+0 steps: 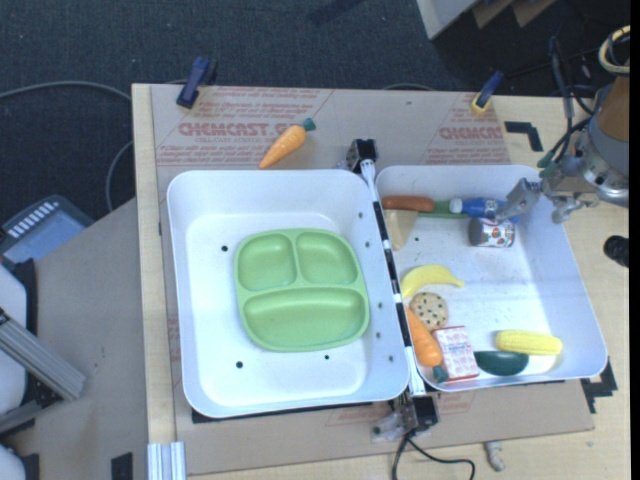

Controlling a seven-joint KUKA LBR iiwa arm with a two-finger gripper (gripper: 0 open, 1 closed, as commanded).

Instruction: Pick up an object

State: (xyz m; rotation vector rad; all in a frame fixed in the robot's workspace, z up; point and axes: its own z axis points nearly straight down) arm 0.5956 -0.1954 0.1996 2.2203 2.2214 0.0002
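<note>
Here the gripper [522, 200] hangs by the right bin's [585, 298] far edge beside a small can [493, 233]; whether it is apart or together, I cannot tell. Seemingly the approach step; next it must descend onto the can.

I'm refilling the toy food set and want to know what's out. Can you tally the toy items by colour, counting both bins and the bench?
Orange: 2, carrot on bench, carrot in right bin
Yellow: 2, banana, corn
Green: 2, divided plate, dark green piece
Red or brown: 4, sausage, can, cookie, carton
Blue: 1, bottle
Total: 11
</note>
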